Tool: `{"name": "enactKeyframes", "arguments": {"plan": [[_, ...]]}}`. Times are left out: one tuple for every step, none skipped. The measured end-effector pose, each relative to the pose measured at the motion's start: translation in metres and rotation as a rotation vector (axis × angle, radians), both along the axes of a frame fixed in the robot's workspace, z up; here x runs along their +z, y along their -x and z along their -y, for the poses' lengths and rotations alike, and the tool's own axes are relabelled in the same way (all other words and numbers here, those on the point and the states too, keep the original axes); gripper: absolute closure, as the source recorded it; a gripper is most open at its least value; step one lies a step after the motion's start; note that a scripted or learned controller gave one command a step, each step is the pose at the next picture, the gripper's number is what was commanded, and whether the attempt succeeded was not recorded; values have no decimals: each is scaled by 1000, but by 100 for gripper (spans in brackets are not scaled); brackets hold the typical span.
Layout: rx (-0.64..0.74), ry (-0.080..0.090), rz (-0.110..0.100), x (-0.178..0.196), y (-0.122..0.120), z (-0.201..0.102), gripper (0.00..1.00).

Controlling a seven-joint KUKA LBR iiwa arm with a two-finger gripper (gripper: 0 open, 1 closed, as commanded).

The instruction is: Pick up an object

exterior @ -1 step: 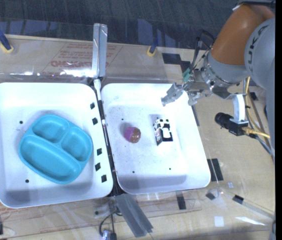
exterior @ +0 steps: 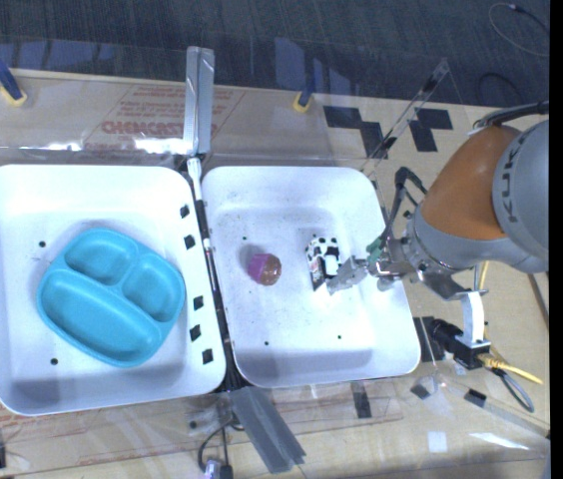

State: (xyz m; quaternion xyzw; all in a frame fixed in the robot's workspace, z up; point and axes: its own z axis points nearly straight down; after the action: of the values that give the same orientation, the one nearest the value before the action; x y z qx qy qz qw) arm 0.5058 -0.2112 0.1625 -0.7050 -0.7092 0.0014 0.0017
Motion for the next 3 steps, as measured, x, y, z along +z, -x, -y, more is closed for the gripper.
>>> {"name": "enactKeyframes", "arguments": {"plan": [[4,-1,1,-72,30,-74,0],[5,0,1,-71,-24,-118,0],[1,0,4,-48,-113,-34,0]]}}
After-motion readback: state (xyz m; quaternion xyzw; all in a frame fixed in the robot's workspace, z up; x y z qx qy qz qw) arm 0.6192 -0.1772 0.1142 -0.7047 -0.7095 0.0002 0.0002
